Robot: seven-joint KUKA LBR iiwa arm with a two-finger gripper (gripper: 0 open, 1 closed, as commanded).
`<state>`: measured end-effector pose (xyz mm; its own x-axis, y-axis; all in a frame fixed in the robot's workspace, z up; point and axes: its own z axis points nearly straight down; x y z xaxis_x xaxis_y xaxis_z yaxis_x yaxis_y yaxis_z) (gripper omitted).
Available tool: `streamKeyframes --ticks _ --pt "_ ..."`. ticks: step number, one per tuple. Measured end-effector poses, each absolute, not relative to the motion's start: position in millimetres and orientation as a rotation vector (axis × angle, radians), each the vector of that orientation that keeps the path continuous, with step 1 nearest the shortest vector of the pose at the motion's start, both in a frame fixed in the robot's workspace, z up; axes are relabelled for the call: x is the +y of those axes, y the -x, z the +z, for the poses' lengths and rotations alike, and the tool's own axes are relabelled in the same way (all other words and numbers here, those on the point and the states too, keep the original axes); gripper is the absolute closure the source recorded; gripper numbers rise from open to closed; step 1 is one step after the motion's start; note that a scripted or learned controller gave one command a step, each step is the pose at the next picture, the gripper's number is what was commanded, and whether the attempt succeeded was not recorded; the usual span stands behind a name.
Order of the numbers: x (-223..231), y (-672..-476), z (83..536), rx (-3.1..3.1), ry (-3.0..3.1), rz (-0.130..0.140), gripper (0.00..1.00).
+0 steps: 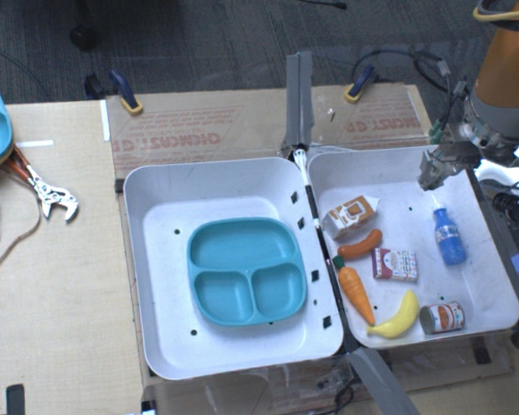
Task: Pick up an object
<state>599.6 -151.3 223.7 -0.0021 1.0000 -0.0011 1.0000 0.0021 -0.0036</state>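
Wooden bench (61, 298), two white bins. Gripper (433, 172) is seen over right bin (495, 304) far edge; finger state can't be determined. Blue bottle (449, 235) is located just below it.

Bench (69, 289) with two white bins (163, 344), wrench (51, 199)

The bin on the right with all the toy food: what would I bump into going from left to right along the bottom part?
Carrot → banana → can.
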Motion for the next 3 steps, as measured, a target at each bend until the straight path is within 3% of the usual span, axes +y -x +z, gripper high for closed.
streamKeyframes --ticks 1,2,3 --pt "-136 -555.2 255 -2.881 1.256 0.000 1.00" --pt "-128 -612.9 266 -3.115 0.433 -0.001 1.00" --pt "-129 -614.1 276 -3.119 0.439 -0.002 1.00"
